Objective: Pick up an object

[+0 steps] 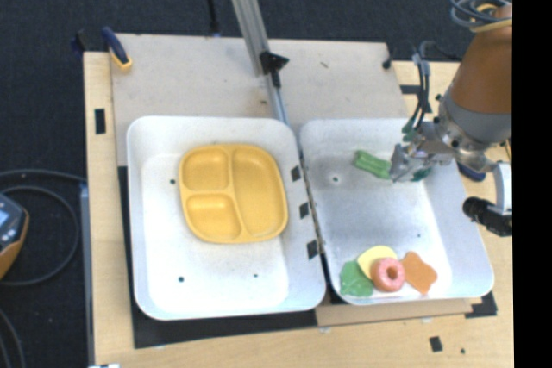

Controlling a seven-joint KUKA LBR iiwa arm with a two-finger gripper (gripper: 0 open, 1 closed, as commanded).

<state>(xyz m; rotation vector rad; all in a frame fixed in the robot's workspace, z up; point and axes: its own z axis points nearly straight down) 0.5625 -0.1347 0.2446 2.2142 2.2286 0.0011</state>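
My gripper [404, 171] hangs over the upper part of the right bin [362, 215], right beside a small green block [372, 164] that lies just to its left. The fingers point down at the bin floor close to the block's right end. At the bin's front edge lies a cluster of toys: a green piece [353, 279], a yellow disc [374, 258], a pink ring donut [389, 275] and an orange piece [420, 271].
The left bin [155, 271] holds a yellow divided plate [233, 191]. A metal pole [246, 0] slants up from the back of the bench between the bins. The grey and orange arm [483, 90] fills the right side above the right bin.
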